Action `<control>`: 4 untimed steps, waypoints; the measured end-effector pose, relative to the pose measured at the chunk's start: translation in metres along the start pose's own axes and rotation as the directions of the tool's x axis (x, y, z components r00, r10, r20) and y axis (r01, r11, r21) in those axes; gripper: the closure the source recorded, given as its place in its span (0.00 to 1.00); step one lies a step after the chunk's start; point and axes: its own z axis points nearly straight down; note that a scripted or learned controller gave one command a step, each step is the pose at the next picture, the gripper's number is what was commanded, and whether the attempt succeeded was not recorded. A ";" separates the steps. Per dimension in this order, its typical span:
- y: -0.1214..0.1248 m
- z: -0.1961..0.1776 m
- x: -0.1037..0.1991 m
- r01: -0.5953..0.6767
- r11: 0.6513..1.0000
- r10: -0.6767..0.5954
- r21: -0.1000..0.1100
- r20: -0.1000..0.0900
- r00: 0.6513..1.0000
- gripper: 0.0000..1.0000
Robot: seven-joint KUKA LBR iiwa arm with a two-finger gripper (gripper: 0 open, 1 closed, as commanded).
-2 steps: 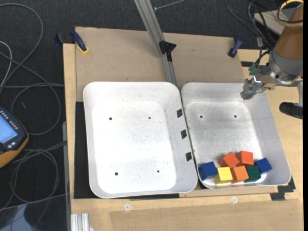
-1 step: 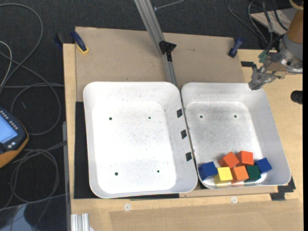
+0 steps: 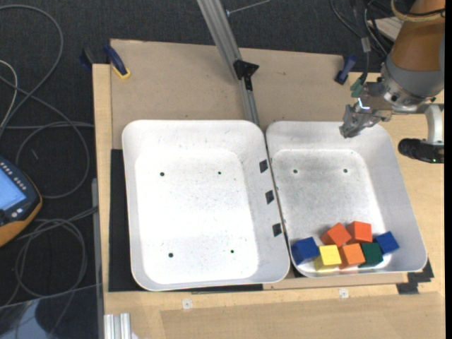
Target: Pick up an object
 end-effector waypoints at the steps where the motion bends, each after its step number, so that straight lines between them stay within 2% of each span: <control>1: -0.011 0.003 0.050 0.000 1.000 0.000 0.000 0.000 1.000 1.00; 3: 0.000 -0.011 0.156 0.001 1.000 -0.001 -0.004 0.001 1.000 1.00; 4: -0.017 -0.016 0.214 0.002 1.000 -0.002 0.000 -0.001 1.000 1.00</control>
